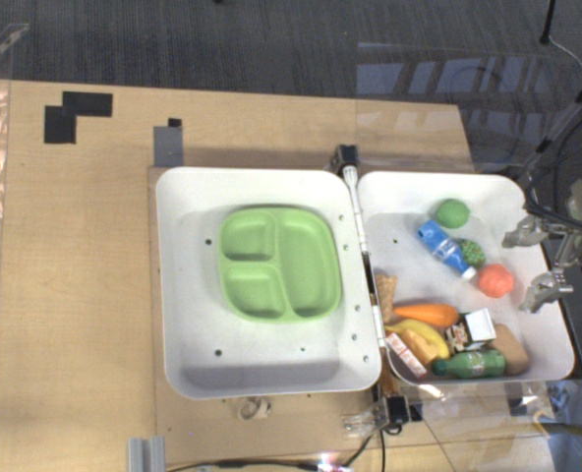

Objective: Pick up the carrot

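Pincer [543, 262], grey metal, two-fingered: at the right edge of the right-hand shallow white bin [401, 197], fingers spread wide with nothing between them. Smooth orange carrot [426, 314]: lying lengthwise in that bin's lower half, well apart from the pincer. Just below the carrot: yellow banana [422, 339] and dark green bottle [473, 364]. Above it: blue bottle [442, 246], round green ball [452, 212], orange-red ball [496, 281] nearest the pincer. Left-hand white bin [188, 264]: one light green plastic divided plate [276, 264], centred.
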Controlling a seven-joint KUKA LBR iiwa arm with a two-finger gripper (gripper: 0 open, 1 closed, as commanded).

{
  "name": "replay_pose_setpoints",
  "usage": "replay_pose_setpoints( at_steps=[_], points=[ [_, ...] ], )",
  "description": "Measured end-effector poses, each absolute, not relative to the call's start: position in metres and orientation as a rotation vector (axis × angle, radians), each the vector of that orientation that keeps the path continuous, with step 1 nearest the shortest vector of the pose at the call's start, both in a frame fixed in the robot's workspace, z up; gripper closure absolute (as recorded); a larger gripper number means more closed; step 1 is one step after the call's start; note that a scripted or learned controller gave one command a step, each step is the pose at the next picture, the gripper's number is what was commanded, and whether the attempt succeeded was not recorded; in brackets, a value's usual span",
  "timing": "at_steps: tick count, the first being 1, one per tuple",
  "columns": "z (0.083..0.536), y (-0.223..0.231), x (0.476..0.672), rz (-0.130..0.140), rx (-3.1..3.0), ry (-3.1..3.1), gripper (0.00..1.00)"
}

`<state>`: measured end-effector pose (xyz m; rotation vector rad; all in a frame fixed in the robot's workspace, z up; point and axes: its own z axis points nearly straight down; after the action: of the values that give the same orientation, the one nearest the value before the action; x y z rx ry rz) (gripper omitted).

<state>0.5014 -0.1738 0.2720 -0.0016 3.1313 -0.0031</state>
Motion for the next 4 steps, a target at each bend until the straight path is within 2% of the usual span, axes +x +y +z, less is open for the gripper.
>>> replay_pose_setpoints(
  at_steps=[1, 2, 3, 4],
  points=[
    [0.223, -0.112, 0.511, -0.001, -0.334, 3.113, 0.00],
    [0.122, -0.091, 0.504, 0.003, -0.216, 3.129, 0.00],
    [0.090, -0.089, 0.507, -0.004, -0.121, 3.123, 0.00],
    [0.091, -0.131, 0.497, -0.004, -0.218, 3.112, 0.00]
  ],
)
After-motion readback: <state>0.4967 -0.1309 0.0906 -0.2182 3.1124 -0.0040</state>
